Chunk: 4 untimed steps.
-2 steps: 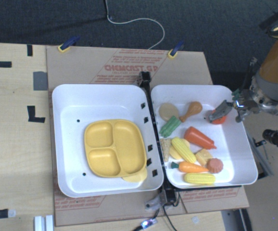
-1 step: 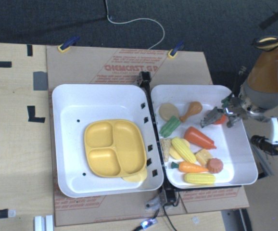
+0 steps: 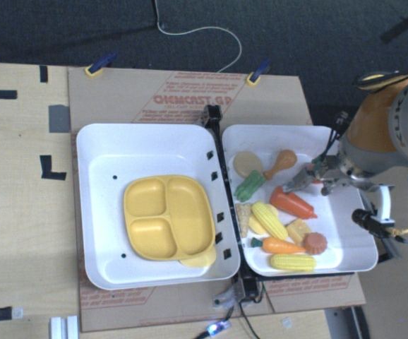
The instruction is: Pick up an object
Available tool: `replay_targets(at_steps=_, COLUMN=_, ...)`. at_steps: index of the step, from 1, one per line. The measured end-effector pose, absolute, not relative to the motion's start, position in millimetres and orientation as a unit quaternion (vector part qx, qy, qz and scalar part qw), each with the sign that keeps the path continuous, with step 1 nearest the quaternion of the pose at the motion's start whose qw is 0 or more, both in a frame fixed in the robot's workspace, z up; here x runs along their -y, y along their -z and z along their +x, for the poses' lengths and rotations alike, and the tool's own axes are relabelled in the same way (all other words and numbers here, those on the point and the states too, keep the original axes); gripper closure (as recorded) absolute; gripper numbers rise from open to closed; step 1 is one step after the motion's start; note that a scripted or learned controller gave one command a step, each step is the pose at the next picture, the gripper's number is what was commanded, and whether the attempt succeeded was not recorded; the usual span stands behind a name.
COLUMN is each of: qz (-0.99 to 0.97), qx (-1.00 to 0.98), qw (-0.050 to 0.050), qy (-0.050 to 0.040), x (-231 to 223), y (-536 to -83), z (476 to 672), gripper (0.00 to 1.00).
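The gripper [image 3: 299, 180] hovers in the right white bin [image 3: 345, 260], fingers spread with nothing between, just at 11 o'clock of the long red plastic pepper [image 3: 292, 203].

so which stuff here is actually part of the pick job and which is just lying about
Part of the job:
- claw, low in the right bin
- toy food there: red pepper, drumstick, green vegetable, corn cob, carrot

Lying about:
- yellow divided plate in the left bin
- white cable
- cardboard sheet with two clips
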<state>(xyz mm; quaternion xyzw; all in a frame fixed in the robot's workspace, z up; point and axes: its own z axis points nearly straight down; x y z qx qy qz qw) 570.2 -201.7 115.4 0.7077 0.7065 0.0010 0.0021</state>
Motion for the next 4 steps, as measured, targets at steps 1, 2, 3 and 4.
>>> replay_targets(at_steps=1, qz=0.708, qx=-0.706, qw=0.015, qy=-0.0070, x=204.4, y=-109.5, z=578.3, gripper=0.00)
replay_targets(at_steps=2, qz=0.706, qx=-0.708, qw=0.008, qy=-0.0042, x=201.7, y=-113.3, z=575.2, gripper=1.00)
replay_targets(at_steps=3, qz=0.707, qx=-0.707, qw=0.002, qy=-0.0003, x=210.8, y=-161.6, z=573.7, gripper=1.00)
replay_targets(at_steps=4, qz=0.707, qx=-0.707, qw=0.002, qy=-0.0005, x=217.7, y=-221.7, z=576.6, gripper=1.00)
